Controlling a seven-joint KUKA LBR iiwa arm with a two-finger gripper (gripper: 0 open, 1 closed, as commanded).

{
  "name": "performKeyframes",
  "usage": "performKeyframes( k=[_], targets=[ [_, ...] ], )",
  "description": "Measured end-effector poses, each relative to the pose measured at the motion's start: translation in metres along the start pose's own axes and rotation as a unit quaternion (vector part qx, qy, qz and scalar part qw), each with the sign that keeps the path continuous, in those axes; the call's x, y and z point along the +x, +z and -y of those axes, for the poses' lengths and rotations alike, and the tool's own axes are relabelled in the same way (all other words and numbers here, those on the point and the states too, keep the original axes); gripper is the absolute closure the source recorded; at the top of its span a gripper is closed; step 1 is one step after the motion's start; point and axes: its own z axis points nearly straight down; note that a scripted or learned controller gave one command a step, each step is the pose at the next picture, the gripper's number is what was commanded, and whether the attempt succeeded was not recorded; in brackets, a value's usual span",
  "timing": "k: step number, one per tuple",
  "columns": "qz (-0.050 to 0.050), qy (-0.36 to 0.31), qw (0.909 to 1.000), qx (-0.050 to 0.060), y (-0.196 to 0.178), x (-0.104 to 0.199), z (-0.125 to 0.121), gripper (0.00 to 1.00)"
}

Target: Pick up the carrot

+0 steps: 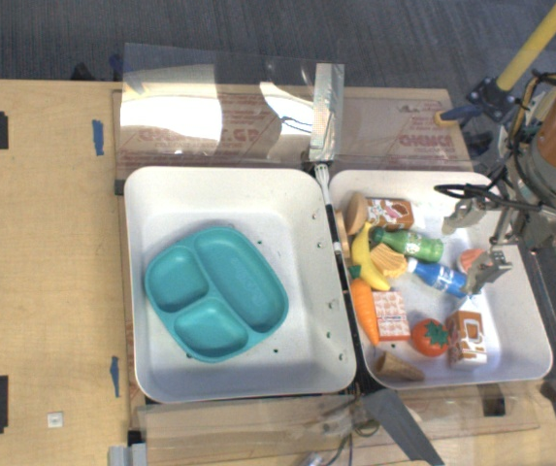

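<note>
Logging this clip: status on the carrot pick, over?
End effector above right bin, nothing between fingers. Carrot at bin's left wall, untouched. Banana and pink packet crowd it.

red print on cardboard (pixel 258 129), unreadable

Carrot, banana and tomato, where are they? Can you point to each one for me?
carrot (pixel 364 310): camera view, on the middle of its orange body.
banana (pixel 364 258): camera view, on the yellow curve near its middle.
tomato (pixel 431 337): camera view, on the red round side.
</note>
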Motion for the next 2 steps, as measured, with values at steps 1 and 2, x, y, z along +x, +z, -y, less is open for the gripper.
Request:
performKeyframes(
  k=[1, 2],
  targets=[
    [-0.005, -0.011, 0.9999, -0.002, 0.086, -0.002, -0.058, 0.0],
    [-0.002, 0.009, 1.0, -0.001, 0.082, 0.0, -0.117, 0.0]
  ],
)
